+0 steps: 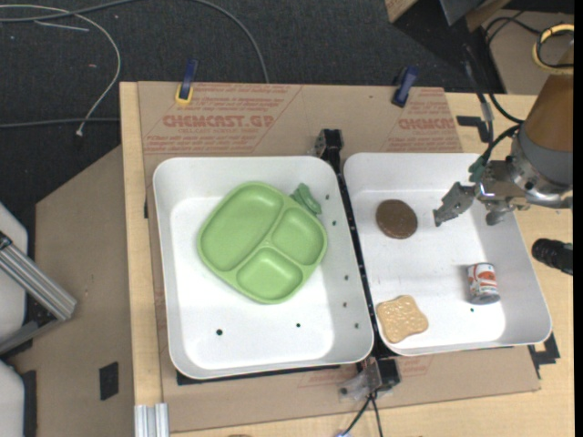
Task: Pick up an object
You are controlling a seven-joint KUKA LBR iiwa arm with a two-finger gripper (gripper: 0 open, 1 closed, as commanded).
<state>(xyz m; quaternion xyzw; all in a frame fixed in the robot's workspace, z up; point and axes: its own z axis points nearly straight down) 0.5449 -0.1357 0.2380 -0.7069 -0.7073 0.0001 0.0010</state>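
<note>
Most of my arm (556,126) runs off the right edge, past the pincer (474,203). Its fingers sit too small and dark for me to read. Far to the pincer's left, a dark green thing (308,198) lies half tucked under the green plate (262,241); I can't identify it.

Glossy green plastic plate (262,241), smooth white plastic bins (173,271) — matt cardboard (printed) base (228,116), metal can (483,282)

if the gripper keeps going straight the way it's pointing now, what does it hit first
Probably the brown disc. The gripper points leftward and down over the right bin, and the disc lies just ahead. Its height is unclear, so it might touch the bin floor first.
</note>
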